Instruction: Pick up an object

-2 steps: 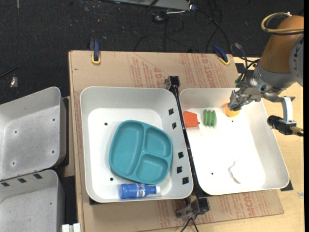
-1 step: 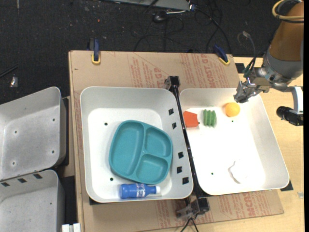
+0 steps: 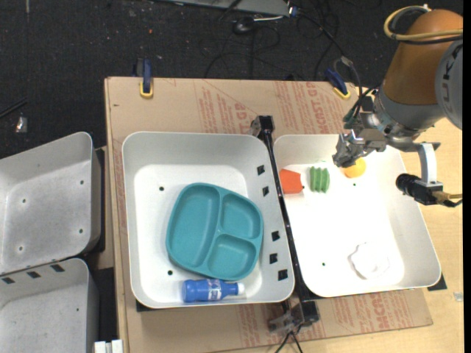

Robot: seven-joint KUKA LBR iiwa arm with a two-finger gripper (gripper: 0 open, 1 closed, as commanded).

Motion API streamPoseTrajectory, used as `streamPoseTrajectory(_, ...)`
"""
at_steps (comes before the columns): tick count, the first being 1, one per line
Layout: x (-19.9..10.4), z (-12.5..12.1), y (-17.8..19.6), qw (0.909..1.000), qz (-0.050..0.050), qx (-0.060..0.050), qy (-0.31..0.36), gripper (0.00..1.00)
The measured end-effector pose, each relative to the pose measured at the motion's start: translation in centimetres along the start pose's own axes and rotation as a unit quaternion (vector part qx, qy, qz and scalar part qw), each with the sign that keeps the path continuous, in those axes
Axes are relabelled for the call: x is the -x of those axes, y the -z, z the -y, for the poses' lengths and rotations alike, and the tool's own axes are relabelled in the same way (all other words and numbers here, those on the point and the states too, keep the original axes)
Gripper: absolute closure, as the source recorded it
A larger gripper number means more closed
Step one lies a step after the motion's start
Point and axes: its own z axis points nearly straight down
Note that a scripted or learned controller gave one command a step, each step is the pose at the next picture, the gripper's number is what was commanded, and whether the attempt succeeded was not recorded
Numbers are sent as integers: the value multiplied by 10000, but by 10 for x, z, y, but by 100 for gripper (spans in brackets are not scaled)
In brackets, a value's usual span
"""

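Red, partly legible print across the cardboard sheet (image 3: 221, 98) beneath both bins (image 3: 140, 197).

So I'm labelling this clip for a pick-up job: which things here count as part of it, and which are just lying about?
Part of the job:
- pincer, low over the right bin
- yellow piece right under it
- green piece
- orange block
- white lump

Lying about:
- teal divided tray in the left bin
- blue bottle
- blue clamps on the board

Two blue clamps (image 3: 146, 77) pin the cardboard sheet (image 3: 213, 105).
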Motion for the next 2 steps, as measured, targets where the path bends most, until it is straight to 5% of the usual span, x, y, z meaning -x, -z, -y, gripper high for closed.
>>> streamPoseTrajectory(2, -84, 32, -5, 10000, 0, -8, -2, 100)
